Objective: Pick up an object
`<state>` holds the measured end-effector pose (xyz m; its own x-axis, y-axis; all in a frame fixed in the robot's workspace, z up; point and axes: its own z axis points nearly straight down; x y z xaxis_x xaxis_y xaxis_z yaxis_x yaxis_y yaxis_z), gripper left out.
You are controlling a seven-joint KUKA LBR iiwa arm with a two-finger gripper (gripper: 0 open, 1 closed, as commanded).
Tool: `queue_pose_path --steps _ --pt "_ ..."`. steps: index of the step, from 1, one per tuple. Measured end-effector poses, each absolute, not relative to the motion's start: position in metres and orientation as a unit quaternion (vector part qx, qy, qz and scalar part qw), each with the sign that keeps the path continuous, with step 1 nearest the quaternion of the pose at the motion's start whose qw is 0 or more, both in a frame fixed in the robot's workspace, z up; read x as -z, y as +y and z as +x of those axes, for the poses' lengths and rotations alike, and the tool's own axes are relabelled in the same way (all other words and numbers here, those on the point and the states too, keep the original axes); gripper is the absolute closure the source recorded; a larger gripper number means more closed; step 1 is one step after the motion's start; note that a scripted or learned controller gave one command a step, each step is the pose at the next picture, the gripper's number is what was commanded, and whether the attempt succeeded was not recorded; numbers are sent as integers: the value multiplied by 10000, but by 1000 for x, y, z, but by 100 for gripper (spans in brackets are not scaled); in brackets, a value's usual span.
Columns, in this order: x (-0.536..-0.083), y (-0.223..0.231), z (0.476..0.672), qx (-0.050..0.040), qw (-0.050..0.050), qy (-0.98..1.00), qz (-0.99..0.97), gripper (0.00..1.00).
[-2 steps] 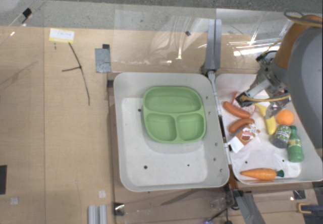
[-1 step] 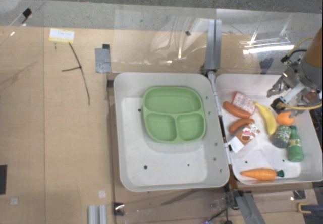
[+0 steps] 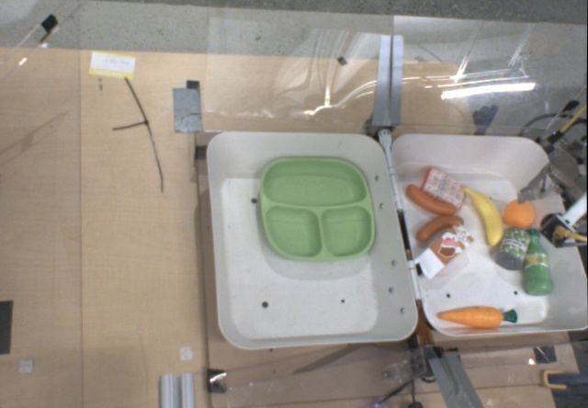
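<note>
The right bin (image 3: 478, 158) holds several toy foods. Two brown sausages (image 3: 430, 201) lie at its left beside a red carton (image 3: 446, 185), and a small red-and-white box (image 3: 446, 249) sits below them. A yellow banana (image 3: 486, 215) lies in the middle, next to an orange (image 3: 519, 214). A grey can (image 3: 512, 251) and a green bottle (image 3: 537, 271) are below the orange. A carrot (image 3: 473, 315) lies along the front wall. My gripper (image 3: 554, 202) comes in at the right edge, just right of the orange and above the bottle, with nothing seen in it.
The left bin (image 3: 230, 305) bears a green divided plate (image 3: 317, 208) in its upper middle. A grey post (image 3: 387, 89) stands behind the seam between the bins. The bare wooden bench (image 3: 92, 241) stretches to the left.
</note>
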<state>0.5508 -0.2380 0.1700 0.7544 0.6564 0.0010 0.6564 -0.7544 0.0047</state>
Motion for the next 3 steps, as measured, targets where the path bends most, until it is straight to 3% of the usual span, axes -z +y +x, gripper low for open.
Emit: queue_pose_path --steps 1,2,3 --pt "-91 -179 566 -5 3 4387 8986 0" --pt "-103 -181 567 -20 13 4381 8989 100" --pt "-177 -163 620 -24 19 4250 9052 100"
